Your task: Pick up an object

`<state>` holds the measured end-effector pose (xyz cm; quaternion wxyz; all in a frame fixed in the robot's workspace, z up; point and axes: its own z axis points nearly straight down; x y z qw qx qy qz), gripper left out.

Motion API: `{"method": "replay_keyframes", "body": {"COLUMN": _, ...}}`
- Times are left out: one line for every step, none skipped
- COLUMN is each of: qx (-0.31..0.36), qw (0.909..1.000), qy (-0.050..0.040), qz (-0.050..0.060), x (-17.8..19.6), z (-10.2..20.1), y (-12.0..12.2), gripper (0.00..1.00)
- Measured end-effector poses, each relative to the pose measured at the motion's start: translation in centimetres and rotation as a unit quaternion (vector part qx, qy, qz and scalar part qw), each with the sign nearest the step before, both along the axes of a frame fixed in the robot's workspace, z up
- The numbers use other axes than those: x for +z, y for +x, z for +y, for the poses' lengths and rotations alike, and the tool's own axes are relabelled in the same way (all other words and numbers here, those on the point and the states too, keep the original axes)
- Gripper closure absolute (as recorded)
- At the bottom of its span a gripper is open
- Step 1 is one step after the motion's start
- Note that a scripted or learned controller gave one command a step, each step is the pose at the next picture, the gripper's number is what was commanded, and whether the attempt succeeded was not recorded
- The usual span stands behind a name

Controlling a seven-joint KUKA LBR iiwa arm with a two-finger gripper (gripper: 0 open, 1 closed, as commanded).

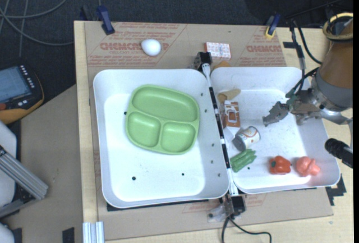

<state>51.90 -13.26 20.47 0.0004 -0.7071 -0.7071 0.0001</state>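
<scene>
On the cardboard sheet printed "CHEMCHAMP" [126, 45] sit two shallow white plastic bins: the left bin [112, 174] holds a pale green three-compartment plate [162, 119]. Across the right bin [322, 177] lie, largest first, a small grey can [247, 136], green leafy piece [243, 159], pink lump [306, 166] and red pepper-like toy [280, 165]. Grey two-finger gripper [273, 114] hangs over that bin's upper middle, well apart from these; open or closed cannot be told.

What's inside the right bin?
In the right bin: a card, can, green vegetable, red pepper, pink toy. The gripper covers some floor.
</scene>
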Motion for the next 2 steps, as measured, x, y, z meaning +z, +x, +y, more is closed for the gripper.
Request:
{"method": "replay_keyframes", "body": {"qx": 0.000, "qw": 1.0000, "qy": 0.0004, "qz": 0.001, "x": -8.7, "z": 3.3, "y": 0.7, "gripper": 0.00}}
{"method": "replay_keyframes", "body": {"qx": -0.001, "qw": 1.0000, "qy": 0.0003, "qz": 0.001, "x": -12.1, "z": 3.5, "y": -2.3, "gripper": 0.00}}
